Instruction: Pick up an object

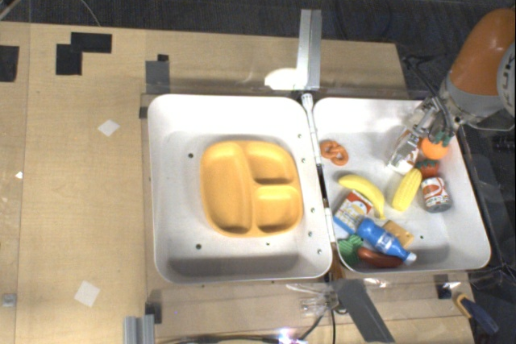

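**Orange toy fruit point(436, 147) beside the lowered gripper point(404, 156) in the right bin point(477, 242)**

Spans most of the view: pale wooden table point(72, 197), with black tape patches near its far left corner. Carries two shallow white bins side by side, touching along their inner walls.

Left bin point(173, 254): holds a single yellow divided tray point(250, 188), roughly centred, lying flat.

Right bin: crowded with small toys, mostly in its middle and near corner.

Reaches in from the right: grey arm with orange band point(482, 64), above the far right corner of the right bin. Ends in the gripper, low inside the bin, close to the far right wall. Impossible to tell whether the grip is spread or closed, or whether anything sits within it.

Blue bottle point(384, 238): lying tilted near the front wall, over a dark red sausage-shaped piece point(379, 259).

Banana point(363, 191): curved, near the bin's middle, just above a red and white packet point(350, 213).

Corn cob point(406, 189): upright-slanted, just right of the banana, below the gripper.

Red and white can point(435, 193): just right of the corn cob, near the right wall.

Pretzel point(331, 150): alone by the inner wall, well apart from the gripper.

Orange toy fruit: on the bin floor, just right of the gripper, directly above the can, with a small red piece point(429, 167) between them.
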Robot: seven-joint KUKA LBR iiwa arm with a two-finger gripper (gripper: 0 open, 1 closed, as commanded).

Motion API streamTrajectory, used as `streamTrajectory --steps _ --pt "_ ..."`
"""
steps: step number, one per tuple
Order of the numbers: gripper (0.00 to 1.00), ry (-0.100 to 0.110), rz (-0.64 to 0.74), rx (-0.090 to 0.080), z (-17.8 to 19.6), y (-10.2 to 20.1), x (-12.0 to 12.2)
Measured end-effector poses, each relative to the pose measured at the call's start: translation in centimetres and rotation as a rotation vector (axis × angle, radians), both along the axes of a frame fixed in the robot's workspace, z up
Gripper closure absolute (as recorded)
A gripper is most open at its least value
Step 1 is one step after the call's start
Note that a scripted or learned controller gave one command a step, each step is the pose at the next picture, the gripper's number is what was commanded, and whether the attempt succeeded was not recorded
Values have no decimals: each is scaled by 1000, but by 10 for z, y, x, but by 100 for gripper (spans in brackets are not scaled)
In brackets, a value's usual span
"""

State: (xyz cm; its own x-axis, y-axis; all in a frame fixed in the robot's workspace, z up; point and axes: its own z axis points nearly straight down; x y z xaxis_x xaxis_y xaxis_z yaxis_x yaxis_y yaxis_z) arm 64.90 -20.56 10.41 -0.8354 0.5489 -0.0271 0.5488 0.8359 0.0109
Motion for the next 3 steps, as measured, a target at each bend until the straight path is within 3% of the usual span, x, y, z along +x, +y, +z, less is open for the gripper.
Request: streamTrajectory --steps 1,2,3 --pt "0 15 -330 9 29 0 -10" --pt "0 -5 -301 7 6 0 -8" --pt "0 -29 -397 5 4 21 -28"
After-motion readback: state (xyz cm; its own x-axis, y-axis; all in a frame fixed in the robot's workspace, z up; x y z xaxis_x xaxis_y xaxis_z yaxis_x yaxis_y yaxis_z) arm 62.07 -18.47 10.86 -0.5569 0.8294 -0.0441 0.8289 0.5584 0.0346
